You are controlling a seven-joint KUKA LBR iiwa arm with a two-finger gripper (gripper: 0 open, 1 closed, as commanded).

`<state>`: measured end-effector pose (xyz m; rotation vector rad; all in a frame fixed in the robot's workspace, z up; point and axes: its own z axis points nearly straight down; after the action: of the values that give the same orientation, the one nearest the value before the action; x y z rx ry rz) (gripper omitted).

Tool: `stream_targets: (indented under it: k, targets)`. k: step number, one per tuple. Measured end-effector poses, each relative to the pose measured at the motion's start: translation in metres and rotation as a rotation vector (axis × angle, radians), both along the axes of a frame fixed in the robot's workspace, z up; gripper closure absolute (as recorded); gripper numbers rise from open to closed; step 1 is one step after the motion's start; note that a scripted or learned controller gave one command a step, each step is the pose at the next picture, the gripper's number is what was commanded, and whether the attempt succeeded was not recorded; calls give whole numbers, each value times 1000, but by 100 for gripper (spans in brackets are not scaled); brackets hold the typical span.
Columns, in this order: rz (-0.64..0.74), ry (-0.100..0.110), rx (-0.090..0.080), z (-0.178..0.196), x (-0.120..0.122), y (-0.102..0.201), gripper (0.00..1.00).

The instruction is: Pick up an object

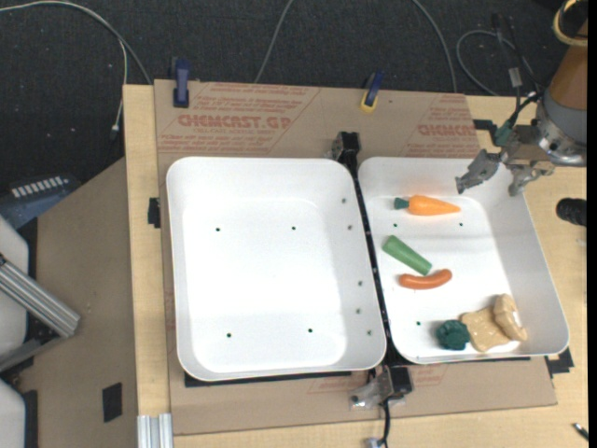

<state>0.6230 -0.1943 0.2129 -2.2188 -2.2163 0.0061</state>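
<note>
I see the bench (280, 119) filling mid frame, cardboard sheet on top. Left bin (270, 264) sits centre-left, right bin (522, 250) just beside it at centre-right, rims touching along the middle. Arm (569, 91) comes in at upper right. Jaws (494, 173) hang over the right bin's upper edge, spread apart, nothing between them. In the right bin, largest first: beige toy (496, 323) at lower right, touching a dark green lump (453, 334) on its left. Toy carrot (431, 205) near the top, just below-left of the jaws. Green piece (408, 255) mid bin, tilted; orange-red sausage shape (425, 279) just beneath it.
</note>
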Motion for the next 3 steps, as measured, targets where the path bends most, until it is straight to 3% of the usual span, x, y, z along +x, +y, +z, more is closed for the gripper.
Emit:
stream_targets:
  k: [1,3]
  targets:
    - [1,-8,-1,5,2,0,0]
    - [2,-2,0,-101,3,5,0]
